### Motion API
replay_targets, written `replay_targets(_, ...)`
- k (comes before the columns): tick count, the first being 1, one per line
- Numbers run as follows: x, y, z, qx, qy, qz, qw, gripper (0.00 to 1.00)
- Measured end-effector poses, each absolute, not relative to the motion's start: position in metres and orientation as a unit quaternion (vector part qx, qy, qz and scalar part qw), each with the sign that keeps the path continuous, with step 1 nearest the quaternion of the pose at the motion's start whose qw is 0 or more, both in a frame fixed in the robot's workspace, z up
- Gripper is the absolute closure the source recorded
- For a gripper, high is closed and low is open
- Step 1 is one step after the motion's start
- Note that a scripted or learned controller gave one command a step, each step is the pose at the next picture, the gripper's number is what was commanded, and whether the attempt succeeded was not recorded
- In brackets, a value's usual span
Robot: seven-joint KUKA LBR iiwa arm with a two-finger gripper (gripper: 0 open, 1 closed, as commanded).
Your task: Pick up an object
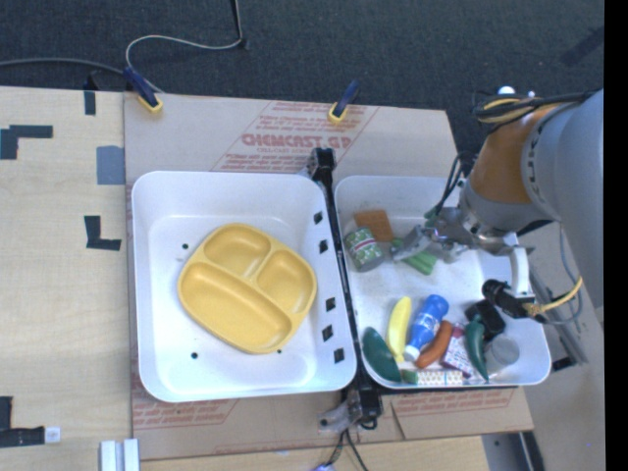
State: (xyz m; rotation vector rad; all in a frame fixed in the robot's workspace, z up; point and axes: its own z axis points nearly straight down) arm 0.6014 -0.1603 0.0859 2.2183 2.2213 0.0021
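Left bin (147, 263): holds a yellow divided plate (247, 287), lying flat near its middle.
Cardboard sheet (285, 140): lies under both bins; red print reads "CHEMCAST GP" (the smaller line below it is too faint to read).
Right bin (535, 356): holds a green can (366, 249) and a brown block (374, 225) at upper left; a yellow banana (399, 325), a blue-and-white bottle (426, 326), an orange piece and dark green items crowd the lower edge.
Gripper (417, 245): low in the right bin, just right of the green can, over a light green piece (422, 260); how far it is spread, I cannot tell.
Arm (510, 165): reaches in from the right, orange band above the wrist.
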Motion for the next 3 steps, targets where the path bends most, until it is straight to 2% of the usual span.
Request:
replay_targets(1,0.602,-0.161,0.096,0.707,0.708,0.0006,0.002,1.0)
replay_targets(2,0.584,-0.078,0.185,0.706,0.708,0.0005,0.0,1.0)
replay_targets(3,0.551,-0.026,0.244,0.706,0.708,0.0002,0.0,1.0)
